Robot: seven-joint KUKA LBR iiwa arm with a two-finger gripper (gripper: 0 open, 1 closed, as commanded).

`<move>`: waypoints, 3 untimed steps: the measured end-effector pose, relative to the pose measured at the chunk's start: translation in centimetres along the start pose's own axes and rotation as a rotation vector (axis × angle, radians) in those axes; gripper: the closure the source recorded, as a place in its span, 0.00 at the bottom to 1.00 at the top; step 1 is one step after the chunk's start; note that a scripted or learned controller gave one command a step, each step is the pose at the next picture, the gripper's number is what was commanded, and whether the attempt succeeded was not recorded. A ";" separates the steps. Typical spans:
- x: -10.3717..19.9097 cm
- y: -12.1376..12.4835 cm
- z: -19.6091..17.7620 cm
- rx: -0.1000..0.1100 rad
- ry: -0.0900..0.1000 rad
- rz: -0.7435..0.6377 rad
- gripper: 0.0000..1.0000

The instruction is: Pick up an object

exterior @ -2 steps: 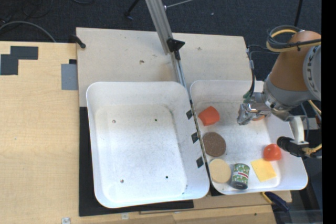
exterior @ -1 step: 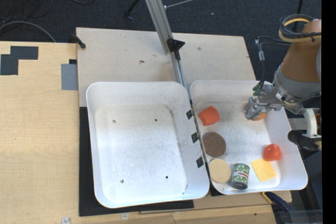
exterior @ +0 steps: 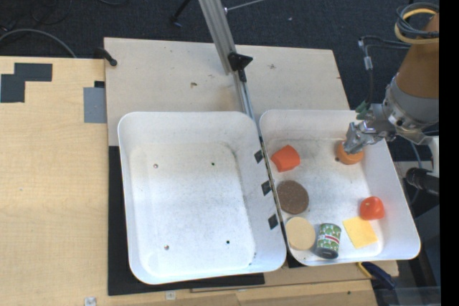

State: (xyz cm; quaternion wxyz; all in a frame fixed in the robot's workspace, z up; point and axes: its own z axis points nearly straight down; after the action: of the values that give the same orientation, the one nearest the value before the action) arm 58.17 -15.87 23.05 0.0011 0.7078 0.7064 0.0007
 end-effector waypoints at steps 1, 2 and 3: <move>5.8 -1.0 0.7 0.007 0.004 -0.006 1.00; 10.5 -2.9 -0.3 0.006 0.004 -0.006 1.00; 14.5 -4.2 -0.3 0.008 0.003 -0.005 1.00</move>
State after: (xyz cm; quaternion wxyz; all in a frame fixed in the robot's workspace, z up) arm 53.97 -1.35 23.30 -0.0028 0.7061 0.7082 -0.0011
